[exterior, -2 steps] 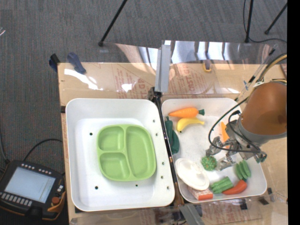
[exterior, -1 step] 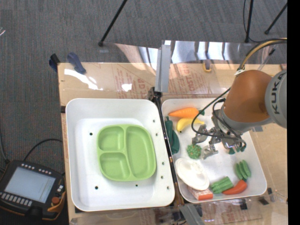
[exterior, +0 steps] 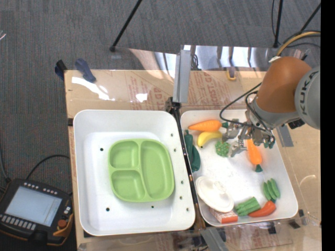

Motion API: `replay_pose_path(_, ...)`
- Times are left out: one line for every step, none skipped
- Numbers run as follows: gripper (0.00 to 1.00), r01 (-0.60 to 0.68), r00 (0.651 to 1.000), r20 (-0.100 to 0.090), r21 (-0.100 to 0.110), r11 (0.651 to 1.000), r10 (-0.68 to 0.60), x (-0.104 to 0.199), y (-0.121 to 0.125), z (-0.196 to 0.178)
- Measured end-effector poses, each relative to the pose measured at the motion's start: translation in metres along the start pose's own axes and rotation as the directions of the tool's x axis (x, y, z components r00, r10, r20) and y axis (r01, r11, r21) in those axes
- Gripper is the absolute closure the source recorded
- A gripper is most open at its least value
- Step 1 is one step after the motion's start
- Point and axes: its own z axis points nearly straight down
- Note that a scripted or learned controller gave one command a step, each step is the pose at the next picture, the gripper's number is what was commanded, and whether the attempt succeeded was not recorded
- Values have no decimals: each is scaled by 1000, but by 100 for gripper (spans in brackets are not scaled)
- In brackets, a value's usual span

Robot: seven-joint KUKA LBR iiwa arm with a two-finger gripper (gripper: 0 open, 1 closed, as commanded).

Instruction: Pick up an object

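- Left bin (exterior: 84,140) fills the frame's centre left; a green divided tray (exterior: 141,170) lies flat in it
- Right bin (exterior: 285,179) sits lower right, holding a carrot (exterior: 205,125) and a banana (exterior: 208,138) near its upper left; a dark green vegetable (exterior: 192,153) lies along its left wall
- Gripper (exterior: 236,140) hangs over the bin's upper middle, just beside a green broccoli piece (exterior: 223,148); a second carrot (exterior: 254,153) lies to its right
- A white object (exterior: 213,192), green pods (exterior: 271,189) and a red pepper (exterior: 263,209) lie along the bin's lower part
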Motion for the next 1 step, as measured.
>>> replay_pose_path(0, 1, 1000, -5, -1, 1000, -1, 2, 0, 2)
